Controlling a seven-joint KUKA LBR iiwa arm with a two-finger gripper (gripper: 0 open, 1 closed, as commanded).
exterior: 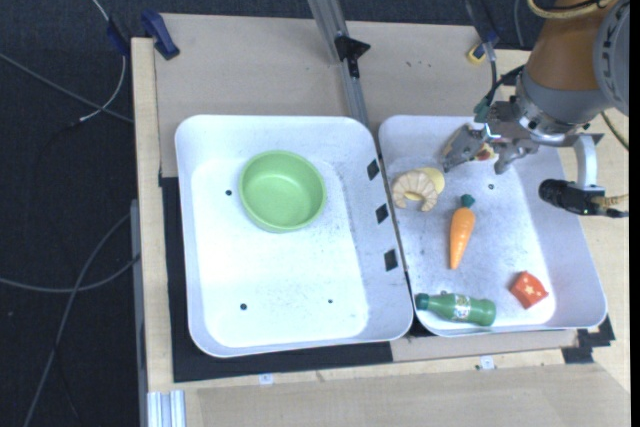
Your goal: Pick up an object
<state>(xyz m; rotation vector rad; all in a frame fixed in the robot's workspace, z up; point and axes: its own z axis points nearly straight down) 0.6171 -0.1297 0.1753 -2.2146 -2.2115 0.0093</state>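
Carrot [460, 233] lies mid right bin [560, 245], croissant [420, 188] to its upper left. Gripper [486, 149] above at bin's top, fingers apart, nothing betw them. Green bottle [457, 308] label unreadable.

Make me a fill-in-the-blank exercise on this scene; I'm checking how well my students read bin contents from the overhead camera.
1. The round light-green plastic bowl sits in the ____ white bin.
2. The orange plastic carrot lies in the right shallow white bin with its green top pointing toward the ____ edge of the bin.
3. The green plastic bottle lies on its ____ near the bin's front edge.
4. The small red block lies to the ____ of the carrot.

Missing words: left; far; side; right
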